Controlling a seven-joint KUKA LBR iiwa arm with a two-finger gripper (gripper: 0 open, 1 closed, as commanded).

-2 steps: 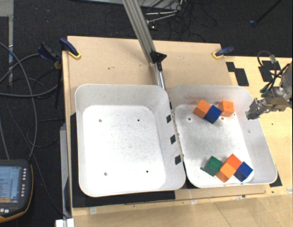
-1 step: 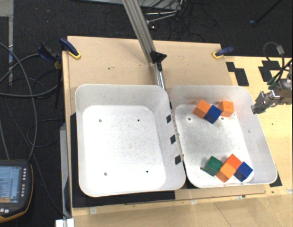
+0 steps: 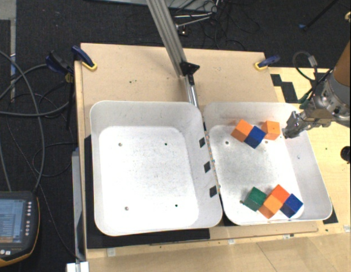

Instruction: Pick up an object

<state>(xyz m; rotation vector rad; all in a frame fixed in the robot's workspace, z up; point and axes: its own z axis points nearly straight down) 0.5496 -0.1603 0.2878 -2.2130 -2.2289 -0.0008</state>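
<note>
Gripper (image 3: pixel 292 124) poised over the upper right rim of the right bin (image 3: pixel 311 169), dark and small against the wall; cannot tell how wide it stands, and nothing seen held. Nearest target just to its left in the view: a small orange cube (image 3: pixel 272 129), close beside the gripper tip and seemingly apart from it. Further left, touching or nearly touching one another, a blue cube (image 3: pixel 255 136) and an orange block (image 3: pixel 242 130), the trio strung in a short row running left to right across the bin's upper part. Well apart, down by the near rim, a second cluster: green cube (image 3: pixel 256 198), orange cube (image 3: pixel 274 200), blue cube (image 3: pixel 291 205), packed together on a slant. Judged likeliest pick: the small orange cube, a short reach leftward and down, with free room above it but the blue neighbour close on its left. Bin floor white, speckled, flat, walls shallow and sloped. Left bin (image 3: pixel 102 152) beside it, both resting on a tan board (image 3: pixel 136 67), dark carpet and cables around.
</note>
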